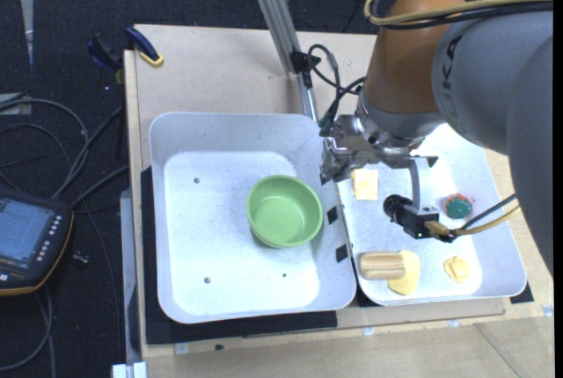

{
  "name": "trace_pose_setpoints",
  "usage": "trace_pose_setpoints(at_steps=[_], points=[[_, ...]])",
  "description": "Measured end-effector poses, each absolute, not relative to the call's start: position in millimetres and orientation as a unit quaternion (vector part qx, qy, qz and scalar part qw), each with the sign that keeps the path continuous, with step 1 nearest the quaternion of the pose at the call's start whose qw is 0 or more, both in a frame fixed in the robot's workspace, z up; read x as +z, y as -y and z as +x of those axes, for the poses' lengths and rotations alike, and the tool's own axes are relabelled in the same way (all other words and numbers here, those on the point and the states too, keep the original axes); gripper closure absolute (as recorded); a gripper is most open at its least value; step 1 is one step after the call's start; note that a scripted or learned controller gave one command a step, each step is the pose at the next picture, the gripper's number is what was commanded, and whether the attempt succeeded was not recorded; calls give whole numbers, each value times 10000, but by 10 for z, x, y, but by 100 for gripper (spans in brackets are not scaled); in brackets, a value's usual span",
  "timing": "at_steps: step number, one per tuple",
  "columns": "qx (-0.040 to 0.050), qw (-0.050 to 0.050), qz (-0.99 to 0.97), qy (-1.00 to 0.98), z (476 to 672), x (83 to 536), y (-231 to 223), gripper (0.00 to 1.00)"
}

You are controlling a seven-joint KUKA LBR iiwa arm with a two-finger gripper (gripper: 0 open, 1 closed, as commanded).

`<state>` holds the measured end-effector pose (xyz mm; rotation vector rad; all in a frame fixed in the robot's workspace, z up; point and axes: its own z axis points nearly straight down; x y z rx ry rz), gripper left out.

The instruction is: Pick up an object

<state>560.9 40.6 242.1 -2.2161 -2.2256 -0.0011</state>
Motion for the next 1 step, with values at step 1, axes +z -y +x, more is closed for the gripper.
trace_pose_setpoints(at_steps=[1], points=[[-4, 3, -7055, 7087, 5763, 2475, -873, 100]])
